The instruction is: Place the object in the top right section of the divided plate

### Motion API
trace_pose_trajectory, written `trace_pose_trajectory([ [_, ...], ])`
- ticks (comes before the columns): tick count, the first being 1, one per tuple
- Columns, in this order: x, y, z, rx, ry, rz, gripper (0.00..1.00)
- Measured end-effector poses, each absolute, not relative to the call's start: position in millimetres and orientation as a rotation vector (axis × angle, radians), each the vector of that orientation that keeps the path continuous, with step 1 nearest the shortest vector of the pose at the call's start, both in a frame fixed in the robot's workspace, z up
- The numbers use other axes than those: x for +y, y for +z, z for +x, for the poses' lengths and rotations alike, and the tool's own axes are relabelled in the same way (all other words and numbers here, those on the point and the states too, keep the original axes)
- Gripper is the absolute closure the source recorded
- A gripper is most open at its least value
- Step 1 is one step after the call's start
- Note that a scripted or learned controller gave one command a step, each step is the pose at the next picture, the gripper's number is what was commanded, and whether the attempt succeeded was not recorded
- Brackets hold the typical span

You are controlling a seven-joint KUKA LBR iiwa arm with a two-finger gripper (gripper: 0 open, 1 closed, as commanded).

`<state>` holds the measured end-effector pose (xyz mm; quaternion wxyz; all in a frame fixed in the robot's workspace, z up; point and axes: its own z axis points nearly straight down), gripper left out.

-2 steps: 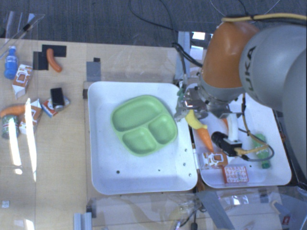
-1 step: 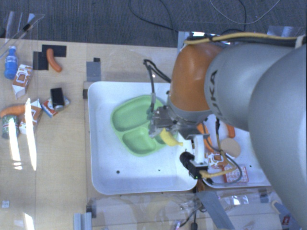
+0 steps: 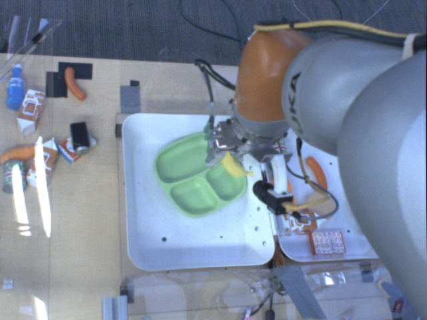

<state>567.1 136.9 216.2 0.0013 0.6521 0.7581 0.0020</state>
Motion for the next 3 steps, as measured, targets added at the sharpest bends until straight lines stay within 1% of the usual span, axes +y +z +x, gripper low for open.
trace_pose_trajectory([
  [1,159.6,193.5,543.8,2.418,0.004,2.003,1.0],
  [2,201.5,194.1,521.5,2.455,0.003,1.959,1.0],
  [3,202.1,200.1,573.9,2.472,0.006,1.934,1.0],
])
